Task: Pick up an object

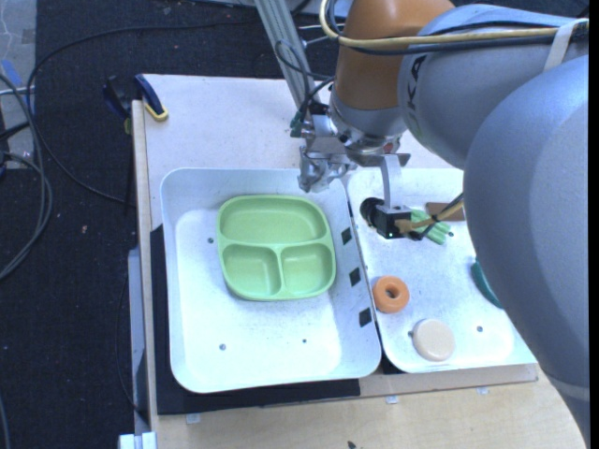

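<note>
Item for pick-up: none is designated, and none is seen in the gripper. The nearest candidate is the pale green plastic plate with three compartments (276,248). It lies flat in the left white bin (187,279), toward that bin's far edge and closer to its right wall than its left.

The other candidates lie in the right white bin (445,283). A small orange ring (390,295) sits close to the bin's left wall, about midway along it. A cream round disc (434,339) lies near the front edge, just beyond the ring and apart from it. A green leafy piece with a brown stem (432,229) lies toward the far edge. A teal sliver (487,283) shows at the right side, mostly hidden under the arm; what it is cannot be determined.

The gripper (320,178) is over the far right corner of the left bin, just beyond the plate's far right corner. Whether it touches the rim or plate cannot be told. Whether it is spread or closed cannot be told either; nothing is seen inside it.

The grey arm with the orange band (384,36) covers the far right corner of the bench (225,120).

Progress, as judged: early. Every visible item rests in a bin. The approach looks roughly made toward the plate, though the target is not certain. Closing on an item and lifting it are not yet done.
</note>
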